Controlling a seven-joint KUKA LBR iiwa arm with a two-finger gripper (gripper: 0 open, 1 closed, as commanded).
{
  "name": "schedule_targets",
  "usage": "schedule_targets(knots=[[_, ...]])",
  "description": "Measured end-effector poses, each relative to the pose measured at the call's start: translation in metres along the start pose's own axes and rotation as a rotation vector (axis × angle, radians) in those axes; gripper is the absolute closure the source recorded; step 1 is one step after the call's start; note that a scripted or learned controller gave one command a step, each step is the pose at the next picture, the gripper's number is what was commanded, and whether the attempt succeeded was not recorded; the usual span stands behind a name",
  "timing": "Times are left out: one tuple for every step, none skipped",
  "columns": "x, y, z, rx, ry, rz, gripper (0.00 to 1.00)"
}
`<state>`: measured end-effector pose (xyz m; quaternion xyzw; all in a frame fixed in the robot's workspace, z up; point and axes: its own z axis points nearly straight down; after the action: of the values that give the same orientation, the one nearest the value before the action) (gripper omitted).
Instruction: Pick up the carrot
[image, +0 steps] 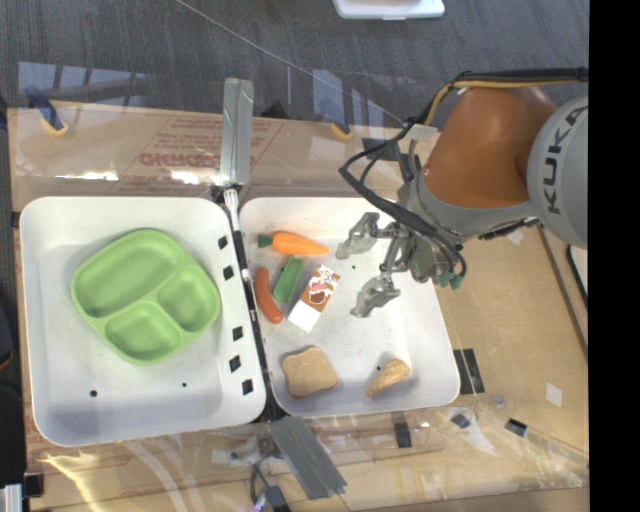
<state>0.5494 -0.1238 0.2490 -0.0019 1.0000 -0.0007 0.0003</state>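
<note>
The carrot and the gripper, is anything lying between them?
No. In the camera view the carrot lies left of the open gripper, and the stretch between them is bare floor of the right bin.

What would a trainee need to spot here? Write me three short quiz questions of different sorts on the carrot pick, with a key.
1. True or false: the carrot lies in the left bin.
2. Multiple choice: what lies directly beside the green plate's bin, along the right bin's left wall? A) a sausage B) a spoon C) a cup
3. Fill in: the hand hangs over the right bin with its fingers ____, to the right of the carrot and holding nothing.

Key
1. False; it lies near the far left corner of the right bin.
2. A, the sausage.
3. Open.
</note>
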Motion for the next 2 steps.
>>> schedule_targets(knots=[[-0.044,-0.011,0.113,-0.004,0.011,-0.006,0.00],[-0.115,-0.009,0.140,0.002,-0.022,0.108,0.00]])
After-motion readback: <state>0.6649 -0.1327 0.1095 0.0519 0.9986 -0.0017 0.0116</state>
